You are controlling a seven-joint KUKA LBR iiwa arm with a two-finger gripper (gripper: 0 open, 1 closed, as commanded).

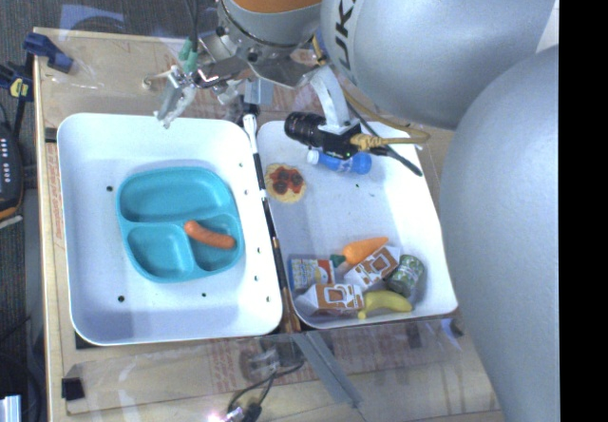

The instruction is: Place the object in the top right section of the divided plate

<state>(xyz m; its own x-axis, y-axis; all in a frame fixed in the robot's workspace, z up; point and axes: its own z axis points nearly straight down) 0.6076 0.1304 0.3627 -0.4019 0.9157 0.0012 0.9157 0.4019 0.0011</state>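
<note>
A blue divided plate [161,201] lies in the left white bin [85,297]. An orange sausage [211,236] rests on the plate at its lower right, with its left end on the ridge between the two small sections. My gripper [203,99] hangs over the far rim of the left bin, well above and behind the plate. Its fingers [169,105] are spread open and nothing is between them.
The right bin [380,201] holds a small round pizza [285,182], a blue bottle [343,162], a carrot [366,249], cartons [334,292], a banana [388,303] and a green can [407,275]. The arm's big grey body overhangs the right side.
</note>
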